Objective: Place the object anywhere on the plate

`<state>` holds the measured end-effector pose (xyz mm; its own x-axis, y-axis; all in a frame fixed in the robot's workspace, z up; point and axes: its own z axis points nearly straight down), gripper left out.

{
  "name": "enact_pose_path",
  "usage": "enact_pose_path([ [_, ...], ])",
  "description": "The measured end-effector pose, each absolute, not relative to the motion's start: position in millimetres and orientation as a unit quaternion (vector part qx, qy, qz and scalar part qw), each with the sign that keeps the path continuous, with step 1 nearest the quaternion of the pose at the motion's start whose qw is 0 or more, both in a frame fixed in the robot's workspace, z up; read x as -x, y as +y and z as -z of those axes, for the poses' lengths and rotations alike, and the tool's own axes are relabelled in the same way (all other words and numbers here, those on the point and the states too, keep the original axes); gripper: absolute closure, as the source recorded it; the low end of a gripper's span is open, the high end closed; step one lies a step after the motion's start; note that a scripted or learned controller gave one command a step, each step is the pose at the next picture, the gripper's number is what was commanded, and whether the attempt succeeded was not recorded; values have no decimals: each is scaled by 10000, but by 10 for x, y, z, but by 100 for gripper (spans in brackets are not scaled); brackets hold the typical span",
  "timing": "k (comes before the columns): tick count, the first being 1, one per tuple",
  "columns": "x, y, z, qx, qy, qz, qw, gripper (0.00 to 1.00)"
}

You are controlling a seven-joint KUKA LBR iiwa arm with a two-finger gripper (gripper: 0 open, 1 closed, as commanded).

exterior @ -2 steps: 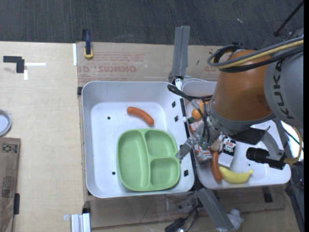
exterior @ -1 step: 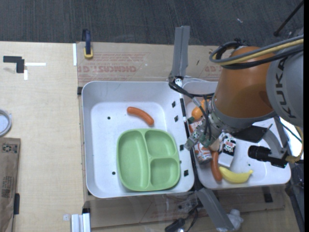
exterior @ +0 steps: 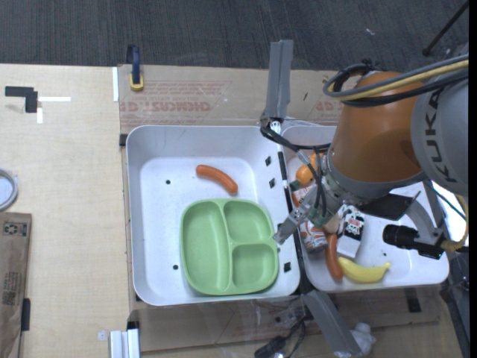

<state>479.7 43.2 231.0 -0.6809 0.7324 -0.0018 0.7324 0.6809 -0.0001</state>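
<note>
Beside the green plate (exterior: 228, 246), a slim orange sausage (exterior: 217, 177)

The arm (exterior: 395, 125) is grey with a broad orange band, black "KUKA" lettering, and yellow and black cables.

The grey arm (exterior: 440, 136) is reaching in from the right, its broad orange band (exterior: 373, 129) sitting high and pointing almost straight down. Black and yellow cables (exterior: 387, 73) are looping over the top of that band and trailing off to the far right. Below it the wrist is narrowing toward the gripper (exterior: 317, 215), which is hanging low at the left of the arm, its fingers too hidden under the wrist to read.
</note>
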Motion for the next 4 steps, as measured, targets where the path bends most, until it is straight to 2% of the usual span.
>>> enact_pose_path([
  [1,-4807,422,-2391,-4008,9162,9,7,100],
  [2,-4780,1082,-2305,-4038,9149,9,-4,100],
  [3,-4778,1279,-2366,-3846,9231,11,-4,100],
  [4,-4778,1278,-2366,-3849,9230,12,-5,0],
])
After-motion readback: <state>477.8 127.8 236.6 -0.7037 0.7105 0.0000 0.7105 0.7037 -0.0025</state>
